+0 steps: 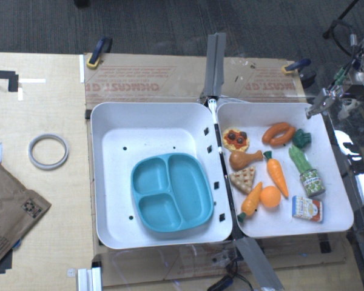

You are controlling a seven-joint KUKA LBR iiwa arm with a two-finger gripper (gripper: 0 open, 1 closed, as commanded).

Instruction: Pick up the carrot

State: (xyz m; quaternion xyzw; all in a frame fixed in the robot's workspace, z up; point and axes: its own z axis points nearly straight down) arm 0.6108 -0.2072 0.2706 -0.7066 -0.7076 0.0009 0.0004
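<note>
The blue tray (pixel 170 193) sits in the left bin (pixel 109 162). In the right bin (pixel 337 214), the carrot (pixel 276 174) lies at centre, leafy end toward eleven o'clock, drumstick (pixel 245 159) at nine o'clock, orange (pixel 270 196) touching at six. A descent across its middle looks best. How the gripper stands, I cannot tell.
</note>
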